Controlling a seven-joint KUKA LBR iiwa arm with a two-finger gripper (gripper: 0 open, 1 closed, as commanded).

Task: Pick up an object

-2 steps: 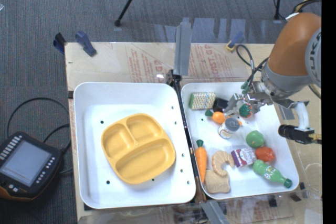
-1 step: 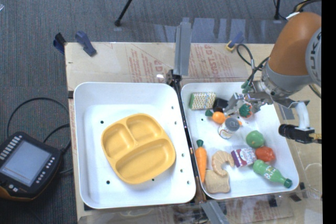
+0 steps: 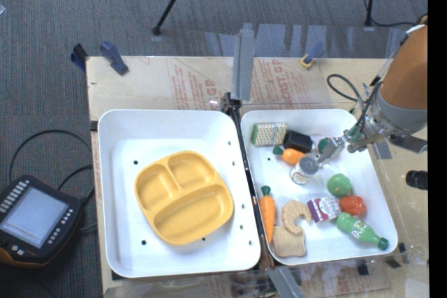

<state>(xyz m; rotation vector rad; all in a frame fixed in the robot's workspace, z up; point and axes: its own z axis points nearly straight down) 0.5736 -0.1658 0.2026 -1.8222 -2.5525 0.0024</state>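
Note:
The right bin (image 3: 370, 150) holds several toy foods. Among them are a carrot (image 3: 268, 214), a croissant (image 3: 296, 211), a bread slice (image 3: 288, 241), a green ball (image 3: 339, 185), a red tomato (image 3: 353, 205) and a green bottle (image 3: 361, 231). A purple and white packet (image 3: 323, 208) lies between the croissant and the tomato. My gripper (image 3: 313, 160) reaches in from the right and hangs low over the bin's middle. It is just right of a small orange piece (image 3: 292, 156) and below a black block (image 3: 298, 141). I see nothing held in it.
A green ribbed block (image 3: 269, 133) lies at the right bin's back left corner. The left bin (image 3: 119, 150) holds a yellow divided plate (image 3: 184, 195). A teach pendant (image 3: 35, 216) sits on the floor at left. A black cable (image 3: 342, 86) loops behind the right bin.

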